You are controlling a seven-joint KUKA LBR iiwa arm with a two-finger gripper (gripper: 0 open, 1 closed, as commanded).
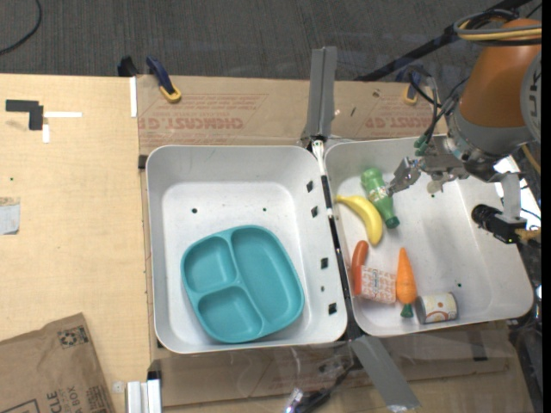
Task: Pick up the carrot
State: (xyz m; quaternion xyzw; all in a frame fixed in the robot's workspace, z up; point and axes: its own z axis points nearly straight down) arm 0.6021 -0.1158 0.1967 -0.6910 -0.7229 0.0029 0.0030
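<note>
Camera view looks down on a table (pixel 77 231) of pale wood carrying two shallow white bins side by side. The left bin (pixel 164 231) holds a teal divided plate (pixel 243 284) with three compartments, lying toward the bin's 6 o'clock side. The right bin (pixel 508 274) holds the smaller items. The carrot (pixel 405 280) lies near that bin's 6 o'clock edge, orange with a small green tip pointing toward 6 o'clock, its body running roughly from 12 to 6. Just beside it at 9 o'clock sits a small patterned packet (pixel 376 283), touching or nearly touching it, and beyond that at 9 o'clock lies a red chili pepper (pixel 358 267). At the carrot's 4 o'clock rests a small white can (pixel 436 308) on its side. A banana (pixel 365 216) curves at the carrot's 11 o'clock, and a green bottle (pixel 380 196) lies tilted just above it, touching the banana's far end.

The arm, grey with an orange band (pixel 499 76), comes in from 3 o'clock. Its hand (pixel 406 175) hangs over the upper part of the right bin, just beside the green bottle at the bottle's 2 o'clock and well apart from the carrot. Whether the hand is spread or pressed together cannot be told.
</note>
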